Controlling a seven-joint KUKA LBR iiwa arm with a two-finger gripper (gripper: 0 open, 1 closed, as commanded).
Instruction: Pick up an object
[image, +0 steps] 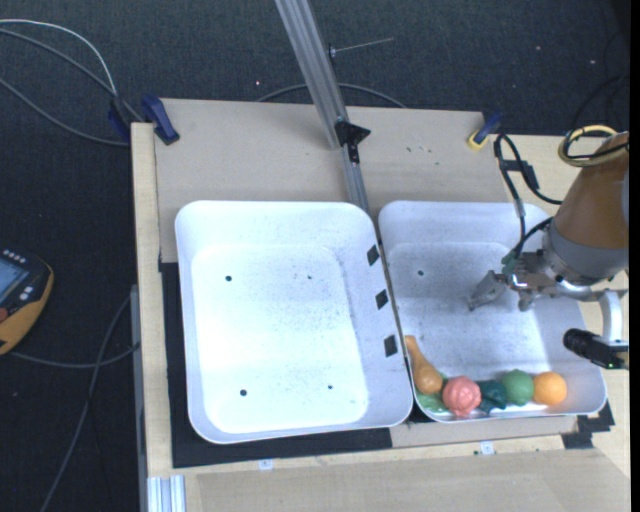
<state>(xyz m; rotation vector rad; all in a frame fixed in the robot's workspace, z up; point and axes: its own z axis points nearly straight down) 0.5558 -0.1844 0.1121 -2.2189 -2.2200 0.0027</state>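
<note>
Left bin (200, 300): white, shallow, on the table (250, 150); nothing to grasp inside.
Right bin (450, 240): white, shallow, just beside the left one; all candidates lined along the near wall.
Orange carrot-like piece (423, 368): leftmost in the row, tilted, narrow end up and leftward, fat end touching the pink ball. Judged hard, light toy plastic; tapered, so likely to slip out of a squeeze. Best taken across the thick end.
Pink ball (461, 394): rough-looking surface, judged light and stiff; good friction. Best taken across the middle, though crowded by neighbours on both sides.
Green piece (517, 386): rounded, glossy, judged smooth and slippery; pressed near the bin wall.
Orange ball (550, 387): rightmost, free on its right side; judged light, rigid, prone to roll. Easiest access.
Gripper (497, 291): above bare bin floor, well apart from the row; fingers appear spread, pinching nothing.
Risk: wall close behind the row, limited finger room.
</note>
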